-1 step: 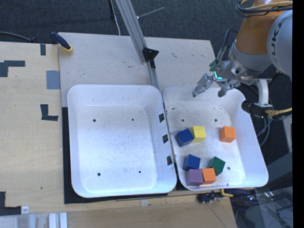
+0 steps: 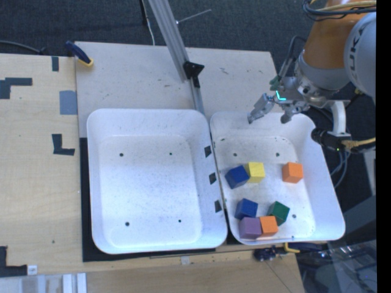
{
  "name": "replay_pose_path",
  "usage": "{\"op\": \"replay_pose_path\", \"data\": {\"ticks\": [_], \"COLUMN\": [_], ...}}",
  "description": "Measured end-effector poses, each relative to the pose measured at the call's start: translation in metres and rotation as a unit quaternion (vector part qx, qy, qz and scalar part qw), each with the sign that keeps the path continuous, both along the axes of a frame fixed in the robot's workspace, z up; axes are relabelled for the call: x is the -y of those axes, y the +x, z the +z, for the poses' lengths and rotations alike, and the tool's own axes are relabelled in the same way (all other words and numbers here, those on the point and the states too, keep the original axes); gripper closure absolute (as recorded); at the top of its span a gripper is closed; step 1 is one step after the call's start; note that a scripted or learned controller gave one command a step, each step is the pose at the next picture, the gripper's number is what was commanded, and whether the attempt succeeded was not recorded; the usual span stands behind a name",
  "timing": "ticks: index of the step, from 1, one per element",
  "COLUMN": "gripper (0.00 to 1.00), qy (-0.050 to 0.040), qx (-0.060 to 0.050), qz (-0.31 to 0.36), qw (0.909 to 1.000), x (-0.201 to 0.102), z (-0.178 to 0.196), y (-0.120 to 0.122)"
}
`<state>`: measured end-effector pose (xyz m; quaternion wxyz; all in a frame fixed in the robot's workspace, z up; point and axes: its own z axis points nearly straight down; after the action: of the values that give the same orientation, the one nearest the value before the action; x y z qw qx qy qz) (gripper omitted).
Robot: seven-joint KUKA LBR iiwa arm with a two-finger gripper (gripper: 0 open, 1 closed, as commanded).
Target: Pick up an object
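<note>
Blocks (seven) lie in right bin; jaws spread, empty.

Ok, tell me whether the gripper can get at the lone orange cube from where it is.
Probably yes. The gripper hangs open over the right bin's far rim, and the orange cube sits apart from the other blocks with bare floor all round it, so nothing seems to block a descent.

light: even, bright overhead | shadows: soft, faint | glare: mild on white bins | focus: slightly soft, grainy
</note>
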<state>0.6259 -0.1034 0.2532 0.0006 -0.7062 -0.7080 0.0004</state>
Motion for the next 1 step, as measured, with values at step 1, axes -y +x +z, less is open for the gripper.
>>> {"op": "replay_pose_path", "data": {"ticks": [1], "gripper": [0.00], "qy": [-0.0004], "qx": [-0.003], "qz": [0.000], "qw": [1.0000], "x": [-0.0098], "z": [-0.0552], "y": [0.0033]}}
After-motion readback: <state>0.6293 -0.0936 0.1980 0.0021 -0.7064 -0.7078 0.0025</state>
